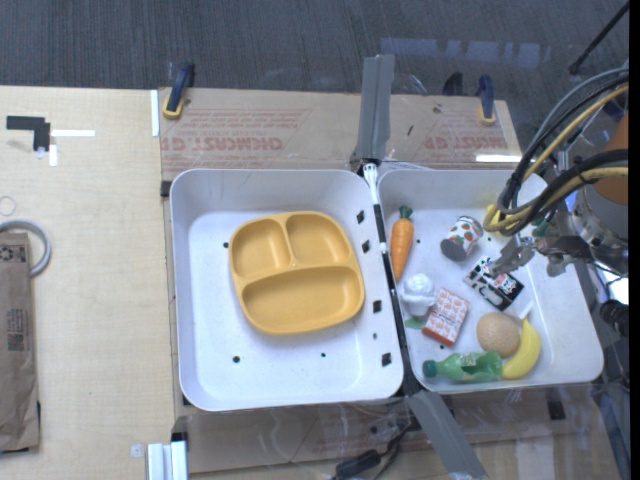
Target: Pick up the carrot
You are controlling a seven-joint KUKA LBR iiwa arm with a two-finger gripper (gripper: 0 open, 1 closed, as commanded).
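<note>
At the far left of the bench lies a brown paper bag (17, 338), partly cut off by the frame edge, on the pale wooden tabletop (85, 218). Next comes the left bin (200, 368), a shallow white tray that holds a yellow divided plate (296, 271) with three compartments, set near the bin's middle. Behind both bins a sheet of printed cardboard (270, 133) lies flat, pinned at its corners by blue clamps (179, 86). A grey divider strip (376, 108) runs down between the bins. Just past it, in the right bin (575, 363), the carrot (401, 245) lies along the bin's left wall, its green top pointing away from the camera and its orange tip toward the front. Below the carrot sits a small white cup-like object (417, 289), and just beside that an orange printed packet (446, 316). A green bottle (462, 367) lies on its side along the front wall, touching a yellow banana (524, 352), with a tan round item (497, 333) resting just behind them. A small patterned cup (461, 238) lies tipped toward the back. The gripper (497, 277) hangs low over the right part of this bin, well apart from the carrot; whether it is open or closed cannot be told from this slant.
</note>
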